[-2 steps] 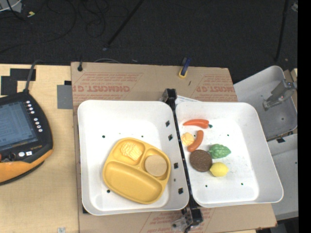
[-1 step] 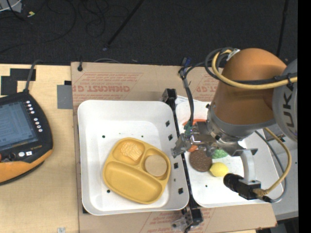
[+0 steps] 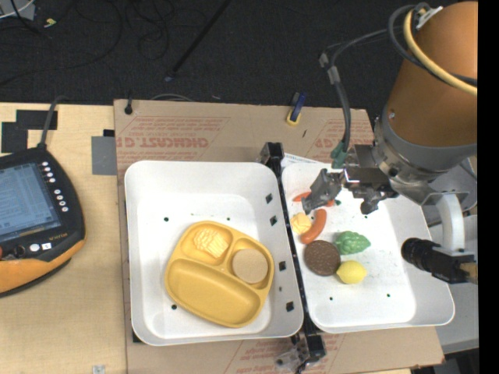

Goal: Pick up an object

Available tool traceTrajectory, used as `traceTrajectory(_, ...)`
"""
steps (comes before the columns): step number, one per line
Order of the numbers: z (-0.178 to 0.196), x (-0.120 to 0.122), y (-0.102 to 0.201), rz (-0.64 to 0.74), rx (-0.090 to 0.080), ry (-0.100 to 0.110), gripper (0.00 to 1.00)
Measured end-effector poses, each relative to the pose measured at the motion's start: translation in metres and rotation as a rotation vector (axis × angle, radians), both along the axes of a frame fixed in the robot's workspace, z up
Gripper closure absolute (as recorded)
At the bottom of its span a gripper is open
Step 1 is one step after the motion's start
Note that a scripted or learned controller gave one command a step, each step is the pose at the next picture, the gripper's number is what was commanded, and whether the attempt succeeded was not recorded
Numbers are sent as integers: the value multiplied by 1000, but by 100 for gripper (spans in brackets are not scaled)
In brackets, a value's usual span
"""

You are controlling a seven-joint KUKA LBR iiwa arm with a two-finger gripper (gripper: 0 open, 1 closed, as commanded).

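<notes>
My gripper (image 3: pixel 344 196) hangs over the far left part of the right bin (image 3: pixel 405 302), open, with nothing between its fingers. Its left finger (image 3: pixel 320 192) is just above an orange-red sausage (image 3: pixel 314 225) and a small red piece (image 3: pixel 300 197). Close by in the same bin lie a small yellow piece (image 3: pixel 300 224), a brown round cookie (image 3: pixel 321 257), a green leafy item (image 3: pixel 352 242) and a yellow lemon (image 3: pixel 352 272). The left bin (image 3: pixel 156 209) holds a yellow divided plate (image 3: pixel 203 291) with food in two of its compartments.
A black divider (image 3: pixel 282 240) runs between the bins. A teach pendant (image 3: pixel 31 209) lies at the far left of the bench. A black cylinder (image 3: pixel 427 257) juts over the right bin's right edge. A blue-and-yellow clip (image 3: pixel 295 109) sits on the cardboard at the back.
</notes>
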State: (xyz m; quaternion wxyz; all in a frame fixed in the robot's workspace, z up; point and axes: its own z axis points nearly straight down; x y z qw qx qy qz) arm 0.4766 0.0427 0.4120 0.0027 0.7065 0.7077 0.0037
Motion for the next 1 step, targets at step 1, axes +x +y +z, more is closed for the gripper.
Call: traceTrajectory(1, 3, 0, 0, 1, -2, 15, 100)
